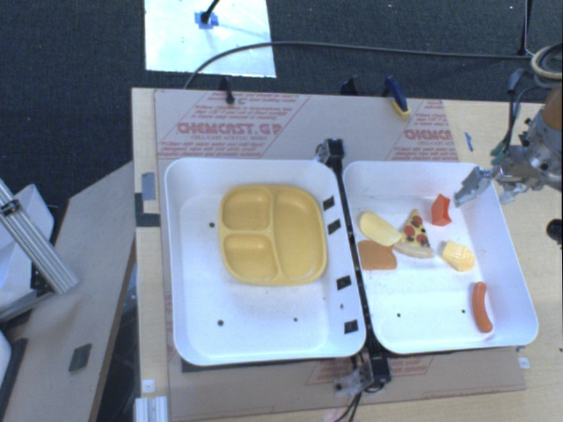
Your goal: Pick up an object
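Toy food lies loose in the right bin [517,281]: a red chunk [441,209], pizza slice [415,233], pale yellow wedge [379,229], brown flat piece [376,255], ridged yellow block [457,256] and sausage [482,307]. Just right of the red chunk hovers the gripper [479,185]; whether its fingers are apart or closed cannot be told. Left of that bin, a smooth yellow divided plate [273,234].

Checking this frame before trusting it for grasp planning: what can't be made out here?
- Claw: small and blurred in the camera view; open or shut is unclear.
- Arm: cut off by the right edge.
- Brown food piece: partly covered by the yellow piece and pizza slice.
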Action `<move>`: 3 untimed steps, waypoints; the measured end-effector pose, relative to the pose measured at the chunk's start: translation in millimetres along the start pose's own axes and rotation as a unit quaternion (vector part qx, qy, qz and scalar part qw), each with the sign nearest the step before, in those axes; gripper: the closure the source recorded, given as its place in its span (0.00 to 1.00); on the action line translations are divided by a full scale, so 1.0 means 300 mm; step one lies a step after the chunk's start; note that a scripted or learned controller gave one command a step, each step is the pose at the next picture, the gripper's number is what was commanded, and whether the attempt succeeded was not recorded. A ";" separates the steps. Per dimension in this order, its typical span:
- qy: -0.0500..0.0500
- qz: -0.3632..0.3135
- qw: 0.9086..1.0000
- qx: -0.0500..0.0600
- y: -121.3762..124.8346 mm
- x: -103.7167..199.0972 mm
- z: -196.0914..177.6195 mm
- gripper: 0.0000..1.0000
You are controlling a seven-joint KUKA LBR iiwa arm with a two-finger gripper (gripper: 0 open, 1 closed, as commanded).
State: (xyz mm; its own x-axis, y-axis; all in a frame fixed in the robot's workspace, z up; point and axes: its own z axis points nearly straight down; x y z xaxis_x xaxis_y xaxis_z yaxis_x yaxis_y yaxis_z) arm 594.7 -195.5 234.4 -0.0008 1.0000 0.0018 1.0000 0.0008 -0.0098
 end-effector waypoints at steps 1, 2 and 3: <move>-0.001 -0.002 1.000 -0.006 0.008 0.002 -0.025 0.00; -0.001 -0.002 1.000 -0.004 0.010 0.028 0.172 0.00; -0.001 -0.001 1.000 -0.004 -0.006 0.047 0.368 0.00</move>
State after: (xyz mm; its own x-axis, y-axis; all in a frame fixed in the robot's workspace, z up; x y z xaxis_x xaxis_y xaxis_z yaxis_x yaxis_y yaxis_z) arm 591.9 -181.3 124.0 -0.0027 1.0000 0.0004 1.0000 0.0027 -0.0013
